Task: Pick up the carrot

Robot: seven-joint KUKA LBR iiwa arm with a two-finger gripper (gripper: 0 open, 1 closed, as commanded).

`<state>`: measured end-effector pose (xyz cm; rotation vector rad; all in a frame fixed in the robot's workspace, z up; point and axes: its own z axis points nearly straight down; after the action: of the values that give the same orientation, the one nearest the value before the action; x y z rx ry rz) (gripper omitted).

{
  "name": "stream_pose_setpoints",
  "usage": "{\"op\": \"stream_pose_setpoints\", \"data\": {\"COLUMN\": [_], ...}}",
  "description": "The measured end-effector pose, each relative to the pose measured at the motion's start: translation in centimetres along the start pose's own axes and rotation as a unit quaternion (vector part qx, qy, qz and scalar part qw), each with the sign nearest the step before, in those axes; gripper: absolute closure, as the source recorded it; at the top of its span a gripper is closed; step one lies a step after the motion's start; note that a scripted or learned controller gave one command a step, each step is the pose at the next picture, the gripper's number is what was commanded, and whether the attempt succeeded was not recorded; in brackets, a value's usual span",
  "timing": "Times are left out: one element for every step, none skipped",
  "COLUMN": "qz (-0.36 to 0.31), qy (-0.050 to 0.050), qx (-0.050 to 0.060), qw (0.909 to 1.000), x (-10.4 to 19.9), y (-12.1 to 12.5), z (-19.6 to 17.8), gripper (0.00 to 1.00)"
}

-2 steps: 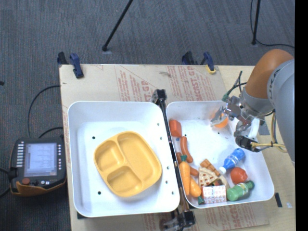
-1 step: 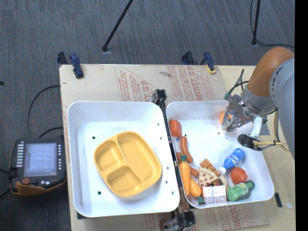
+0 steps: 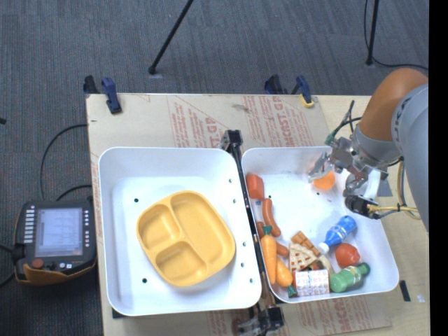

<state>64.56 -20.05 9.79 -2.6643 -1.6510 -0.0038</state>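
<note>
The gripper point(image 3: 334, 168) hangs over the far right part of the right bin point(image 3: 283, 158), with a small orange item point(image 3: 324, 181) just below its fingers; whether the claw is wide, narrow or closed on that item cannot be told from this view.

The carrot point(image 3: 269, 254) lies well apart from the gripper, at the near left of the same bin, hard against the left wall and touching a second orange piece point(image 3: 283, 271) on its right.

Likely faults:
- the arm may take the orange item for the carrot, since the colours match
- the carrot's place against the wall leaves little room for a finger on that side
- closing there could catch the neighbouring piece or the waffle point(image 3: 303, 252) instead
- the tapering, smooth body may slip out as it is lifted.

Right bin contents:
- two sausages point(image 3: 270, 218) along the left wall
- a red piece point(image 3: 255, 186) beyond them
- a blue bottle point(image 3: 339, 232), a tomato point(image 3: 346, 255), a green bottle point(image 3: 348, 278) and a small box point(image 3: 311, 281) towards the near right.

The left bin point(image 3: 120, 165) holds a yellow divided plate point(image 3: 185, 237), its three compartments bare.
</note>
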Motion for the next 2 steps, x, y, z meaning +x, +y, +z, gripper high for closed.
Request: {"op": "stream_pose_setpoints", "data": {"qz": [0.000, -0.001], "qy": [-0.001, -0.001], "qx": [0.000, 0.000], "qw": [1.0000, 1.0000], "x": [-0.10, -0.09], "y": [0.02, 0.02], "z": [-1.00, -1.00], "gripper": [1.00, 0.00]}}
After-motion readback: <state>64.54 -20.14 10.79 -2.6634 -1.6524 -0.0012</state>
